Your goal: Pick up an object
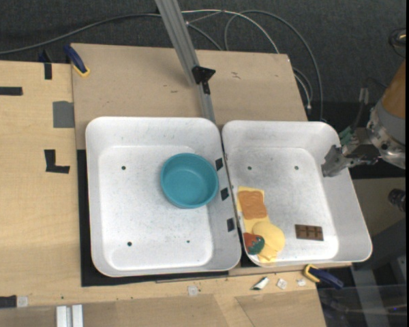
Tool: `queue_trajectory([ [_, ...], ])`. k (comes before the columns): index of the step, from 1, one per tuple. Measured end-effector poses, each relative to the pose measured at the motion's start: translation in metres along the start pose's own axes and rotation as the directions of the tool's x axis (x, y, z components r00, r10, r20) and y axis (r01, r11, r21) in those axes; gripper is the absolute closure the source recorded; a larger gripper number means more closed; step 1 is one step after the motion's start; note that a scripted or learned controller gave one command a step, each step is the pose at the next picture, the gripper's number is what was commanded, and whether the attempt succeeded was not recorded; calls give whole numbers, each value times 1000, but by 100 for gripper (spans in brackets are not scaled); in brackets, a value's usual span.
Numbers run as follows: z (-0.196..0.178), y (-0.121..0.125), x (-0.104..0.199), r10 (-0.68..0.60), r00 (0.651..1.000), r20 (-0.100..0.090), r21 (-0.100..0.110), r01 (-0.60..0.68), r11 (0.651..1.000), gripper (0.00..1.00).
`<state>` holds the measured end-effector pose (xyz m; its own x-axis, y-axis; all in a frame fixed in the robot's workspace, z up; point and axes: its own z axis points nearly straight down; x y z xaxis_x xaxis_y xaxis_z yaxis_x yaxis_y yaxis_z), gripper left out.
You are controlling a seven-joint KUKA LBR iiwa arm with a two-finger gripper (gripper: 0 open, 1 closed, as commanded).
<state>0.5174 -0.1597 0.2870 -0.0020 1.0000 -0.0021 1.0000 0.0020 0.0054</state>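
A blue bowl [188, 180] sits upright in the left bin [116, 182], near its right side. In the right bin [286, 155] lie an orange slab [251, 202], a yellow soft piece [270, 238] with a red and green item [251, 244] against it, and a small brown chocolate-like block [309, 233]. My gripper [334, 159] hangs at the right bin's right rim, apart from all of these objects. Nothing shows between its fingers.
A grey metal pole [180, 39] slants down from the top to the gap between the bins. Cables [273, 26] run across the dark floor behind the bench. Blue and yellow clamps [76, 60] sit at bench corners.
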Motion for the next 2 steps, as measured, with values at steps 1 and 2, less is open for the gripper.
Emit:
queue_trajectory([
  [1,-9,0,0,0,1000,-2,5,0,1000,100],
  [2,9,-4,52,-4,1000,-4,8,4,1000,100],
])
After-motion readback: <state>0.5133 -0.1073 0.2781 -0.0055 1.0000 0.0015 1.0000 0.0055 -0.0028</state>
